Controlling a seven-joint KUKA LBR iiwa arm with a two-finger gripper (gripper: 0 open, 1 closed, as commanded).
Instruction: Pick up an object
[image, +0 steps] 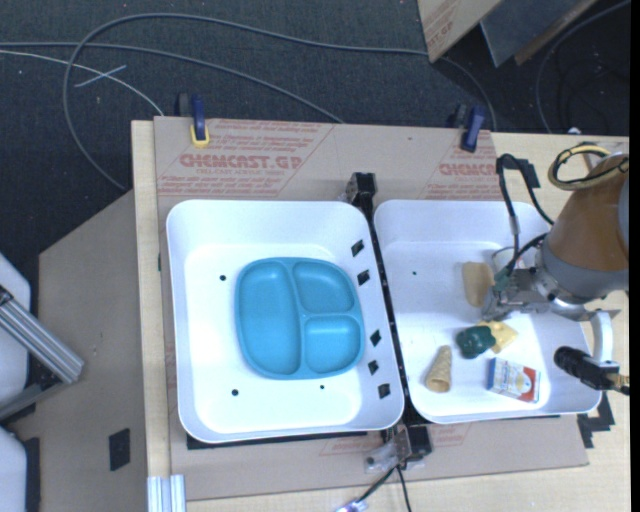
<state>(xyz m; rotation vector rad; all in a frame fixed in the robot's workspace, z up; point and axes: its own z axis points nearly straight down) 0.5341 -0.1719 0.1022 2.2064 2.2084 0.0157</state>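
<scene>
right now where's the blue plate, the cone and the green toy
blue plate (298, 318), camera view, middle divider
cone (439, 369), camera view, middle of its body
green toy (475, 341), camera view, its top

Two bins sit side by side on the worktop (250, 150), their inner walls touching along the middle. In the left bin (190, 300) a divided plate (298, 317) lies near the centre, well apart from the walls. The right bin (420, 225) holds several small things gathered in its right half: a block (475, 283) farthest back, a rounded toy (476, 342) just in front of it, a cone (439, 369) in front and to the left, and a small packet (513, 380) to the right near the front wall. The gripper (505, 292) hangs just right of the block, above the rounded toy.
</scene>
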